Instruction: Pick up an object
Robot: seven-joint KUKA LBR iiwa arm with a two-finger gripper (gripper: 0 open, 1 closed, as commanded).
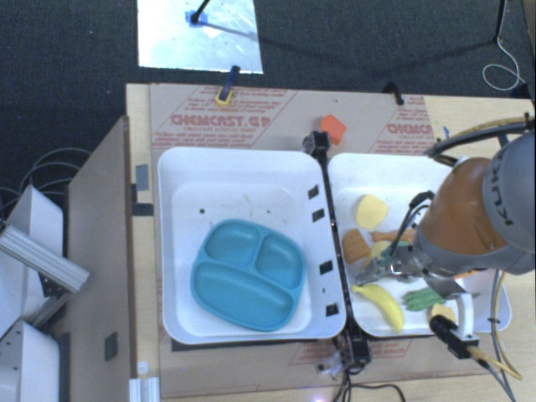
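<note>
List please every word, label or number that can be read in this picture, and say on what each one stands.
"CHEMCAST GP": red print on the brown sheet behind the left bin.
A second red print on the same sheet, behind the right bin: cut off and too blurred to read.
Black letters on the arm: too partial to read.

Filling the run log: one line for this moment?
pincer low in right bin | near banana | blue tray in left bin

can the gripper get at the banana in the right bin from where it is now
Probably yes. The banana lies uncovered on the right bin's floor, just below the gripper, with nothing on top of it; a green toy sits close beside it.
</note>
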